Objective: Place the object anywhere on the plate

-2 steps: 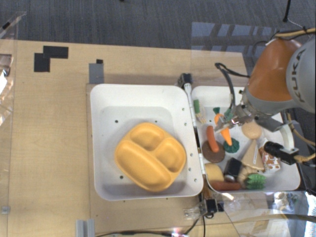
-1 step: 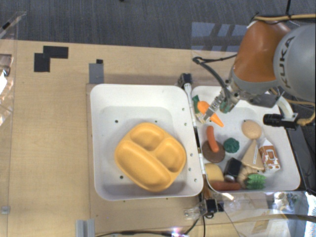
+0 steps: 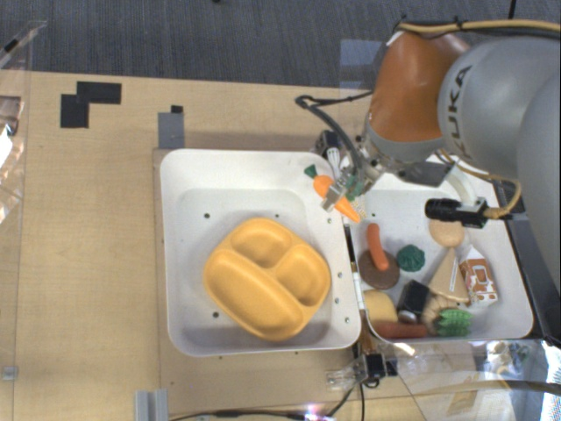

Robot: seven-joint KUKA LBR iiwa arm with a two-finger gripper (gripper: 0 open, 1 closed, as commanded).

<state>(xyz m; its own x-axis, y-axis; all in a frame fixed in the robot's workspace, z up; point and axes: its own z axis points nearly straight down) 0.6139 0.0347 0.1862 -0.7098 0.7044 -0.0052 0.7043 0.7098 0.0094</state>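
In the left bin (image 3: 175, 261) sits my yellow plate (image 3: 267, 276). It has three dips in it and it lies near the middle of that bin, a bit toward 5 o'clock.

Up from the plate, at about 1 o'clock from it, is my gripper (image 3: 340, 191). I hang over the wall where the two bins meet. A toy carrot (image 3: 335, 193) is right at my fingertips. Its green top points to 10 o'clock and its orange tip points to 4 o'clock. It looks pinched between my fingers, which are closed in close on it, but my fingers are small and dark here and hard to make out. The carrot is well apart from the plate.

In the right bin (image 3: 517, 318) there is a heap of play food. A red sausage (image 3: 377, 247) lies on a brown disc (image 3: 379, 274). Beside it is a small green piece (image 3: 409, 257). A wooden spoon (image 3: 446, 235) and a little box (image 3: 478, 281) are at 3 o'clock from that. My big grey arm (image 3: 500, 103) covers the far corner of this bin.
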